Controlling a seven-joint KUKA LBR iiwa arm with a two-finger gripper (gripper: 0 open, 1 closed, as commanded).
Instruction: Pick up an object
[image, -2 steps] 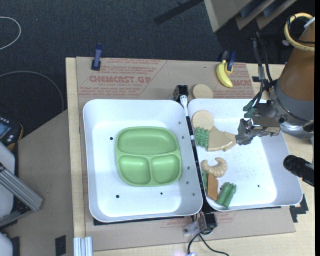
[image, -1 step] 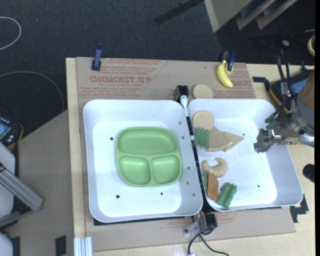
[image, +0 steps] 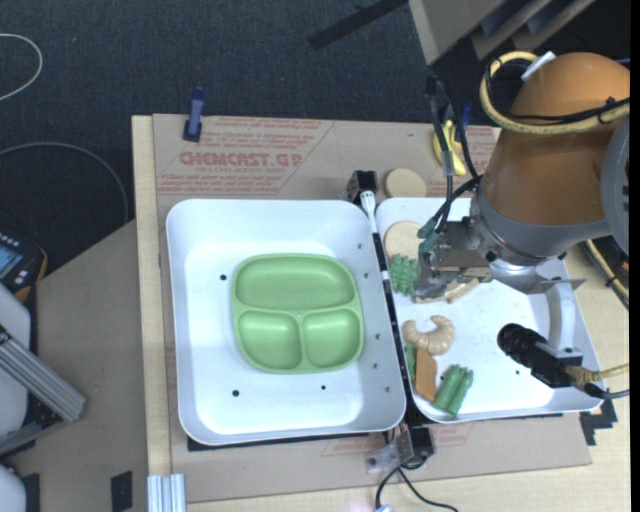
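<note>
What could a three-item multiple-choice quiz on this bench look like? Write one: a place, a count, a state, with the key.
1. Where does the green plate lie?
A. In the left bin
B. In the right bin
C. On the cardboard outside the bins

2. How many compartments does the green plate have?
A. One
B. Three
C. Five

3. How does the green plate sit?
A. Flipped upside down
B. Leaning on the bin wall
C. Flat, hollows facing up

Key:
1 A: it rests in the middle of the left bin, while the end effector is over the right bin.
2 B: one wide section sits above two smaller ones.
3 C: all three hollows open upward and its rim lies level on the bin floor.
</note>
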